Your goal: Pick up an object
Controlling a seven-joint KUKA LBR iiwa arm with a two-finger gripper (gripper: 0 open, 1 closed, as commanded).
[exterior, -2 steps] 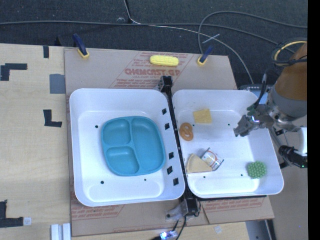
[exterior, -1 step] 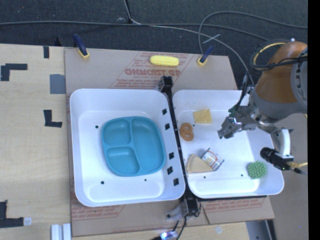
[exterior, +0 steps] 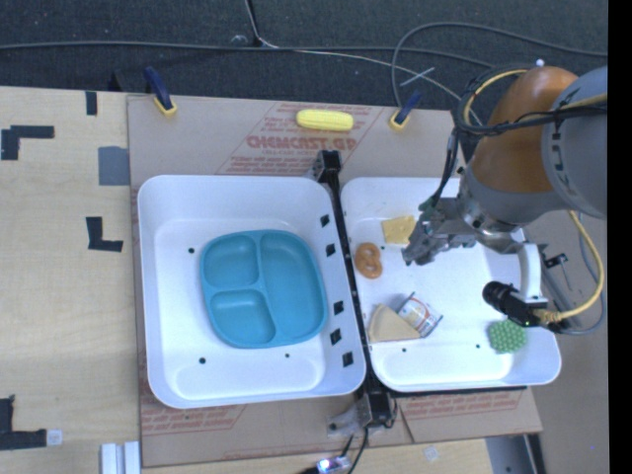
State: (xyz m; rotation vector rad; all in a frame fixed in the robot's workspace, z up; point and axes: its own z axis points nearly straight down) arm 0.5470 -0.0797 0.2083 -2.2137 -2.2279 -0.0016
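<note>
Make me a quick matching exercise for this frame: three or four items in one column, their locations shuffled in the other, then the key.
Items:
1. blue divided plate
2. yellow object
3. green bumpy ball
4. orange round piece

Places:
A. right bin, near its left wall
B. on the cardboard beyond the bins
C. left bin
D. right bin, near its right edge

Pairs: 1-C, 2-B, 3-D, 4-A

divided plate (exterior: pixel 262 289) in left bin (exterior: pixel 158 265), food pieces (exterior: pixel 398 229) in right bin (exterior: pixel 538 368)

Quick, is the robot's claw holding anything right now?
Gripper: over the right bin, near the yellow piece; open or shut cannot be told.
</note>
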